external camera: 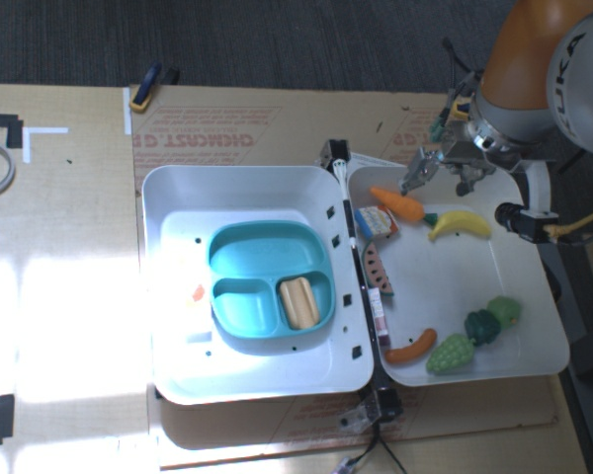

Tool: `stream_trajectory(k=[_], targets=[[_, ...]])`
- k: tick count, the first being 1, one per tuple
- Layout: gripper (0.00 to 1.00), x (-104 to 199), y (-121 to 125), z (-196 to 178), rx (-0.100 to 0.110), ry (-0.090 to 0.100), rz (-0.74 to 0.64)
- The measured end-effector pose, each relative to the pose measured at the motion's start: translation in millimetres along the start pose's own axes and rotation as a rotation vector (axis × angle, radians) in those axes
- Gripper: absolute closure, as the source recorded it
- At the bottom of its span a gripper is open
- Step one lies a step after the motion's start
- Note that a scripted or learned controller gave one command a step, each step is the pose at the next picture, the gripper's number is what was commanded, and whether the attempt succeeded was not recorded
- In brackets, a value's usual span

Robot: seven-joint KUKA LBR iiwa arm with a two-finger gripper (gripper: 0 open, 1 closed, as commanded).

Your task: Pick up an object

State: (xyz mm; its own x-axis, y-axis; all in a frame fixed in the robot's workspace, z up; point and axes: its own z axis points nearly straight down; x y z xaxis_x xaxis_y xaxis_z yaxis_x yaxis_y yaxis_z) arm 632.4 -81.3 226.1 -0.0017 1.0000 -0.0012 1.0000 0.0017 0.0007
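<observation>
1. I see a toy carrot (398, 204) lying at the far left of the right bin (519, 358), near a banana (460, 225).
2. My gripper (445, 171) hovers just above the carrot, fingers spread, nothing between them.
3. A sausage (411, 348) and green vegetables (474, 336) lie at the near side.
4. The left bin (168, 265) holds a teal tray (262, 240) with a bread roll (297, 302).

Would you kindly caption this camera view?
Gripper poised above carrot in right bin; bread on blue tray.
</observation>
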Motion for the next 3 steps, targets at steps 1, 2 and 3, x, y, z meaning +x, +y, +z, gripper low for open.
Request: stream_trajectory(k=[1,2,3], targets=[[0.0,-15.5,6.2,130.1,-0.004,-0.001,0.005],[0.0,-11.8,26.7,130.5,-0.001,0.0,0.0],[1.0,-11.4,26.7,120.4,0.001,0.001,-0.002]])
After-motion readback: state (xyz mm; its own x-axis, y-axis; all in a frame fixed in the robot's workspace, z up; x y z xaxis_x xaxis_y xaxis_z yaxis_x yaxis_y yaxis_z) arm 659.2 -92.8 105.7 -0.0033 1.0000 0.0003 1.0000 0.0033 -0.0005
